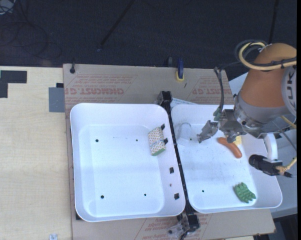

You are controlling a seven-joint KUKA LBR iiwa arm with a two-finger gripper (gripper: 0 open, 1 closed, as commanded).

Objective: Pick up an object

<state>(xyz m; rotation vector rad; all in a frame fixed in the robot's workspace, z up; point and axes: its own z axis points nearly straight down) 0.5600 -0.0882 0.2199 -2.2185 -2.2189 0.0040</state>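
Note:
My gripper (206,133) hangs over the back part of the right bin (215,206), reaching in from the right. An orange carrot-like piece (231,147) lies just to its right and slightly nearer, under the wrist. A green knobbly object (244,192) rests in the right bin's front right corner. In the left bin (90,204) a small patterned block with a green edge (157,141) leans against the right wall. A faint clear object (184,130) sits left of the gripper near the divider. Nothing is visibly held.
A black divider rail (172,154) with clips runs between the two bins. A black handle-like part (264,164) sticks out at the right bin's right rim. Cables loop over the arm's orange band (270,79). Brown board (115,86) lies behind the bins.

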